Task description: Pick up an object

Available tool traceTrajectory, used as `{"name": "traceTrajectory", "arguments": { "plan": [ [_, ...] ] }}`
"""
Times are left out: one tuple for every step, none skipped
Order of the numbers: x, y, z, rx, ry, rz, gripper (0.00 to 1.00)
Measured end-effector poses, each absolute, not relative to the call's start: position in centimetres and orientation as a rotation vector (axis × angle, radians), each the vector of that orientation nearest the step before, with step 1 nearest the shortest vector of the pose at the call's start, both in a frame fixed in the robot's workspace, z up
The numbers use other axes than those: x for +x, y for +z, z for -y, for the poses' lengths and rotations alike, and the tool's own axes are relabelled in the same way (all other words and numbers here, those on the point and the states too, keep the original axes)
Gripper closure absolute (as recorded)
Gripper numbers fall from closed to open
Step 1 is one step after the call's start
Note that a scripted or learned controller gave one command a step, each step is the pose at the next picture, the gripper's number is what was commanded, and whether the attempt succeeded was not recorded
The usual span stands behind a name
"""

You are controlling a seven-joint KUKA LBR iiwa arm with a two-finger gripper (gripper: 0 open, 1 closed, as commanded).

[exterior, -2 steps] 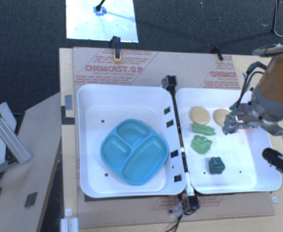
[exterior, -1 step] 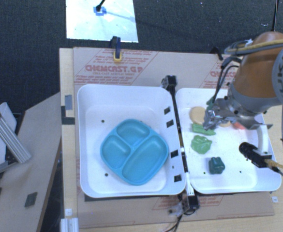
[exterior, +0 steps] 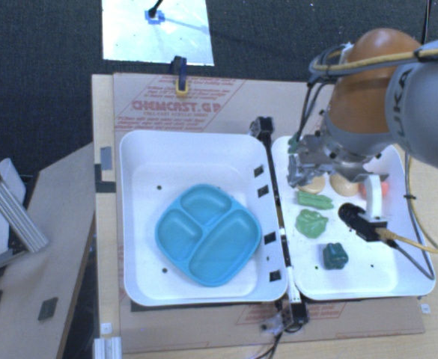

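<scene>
The right bin holds several small items: a light green piece, a green leafy lump, a dark teal block, tan rounded pieces and a pink-red item partly behind the bracket. My gripper hangs low over the upper left part of this bin, just above the light green piece and beside the tan pieces. The wrist hides the fingers, and I see nothing held.
The left bin holds a blue divided plate. A black clip divider runs between the bins. Cardboard lies under both, with a white sheet beyond it.
</scene>
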State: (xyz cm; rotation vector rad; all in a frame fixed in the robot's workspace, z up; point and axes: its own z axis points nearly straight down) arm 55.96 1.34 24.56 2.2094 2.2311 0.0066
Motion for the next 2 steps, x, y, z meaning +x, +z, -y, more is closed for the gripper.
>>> {"name": "traceTrajectory", "arguments": {
  "plan": [
    [58.8,23.0,-6.0,2.211,0.004,-2.231,1.0],
    [62.0,22.3,-11.0,2.21,0.006,-2.231,1.0]
  ]
}}
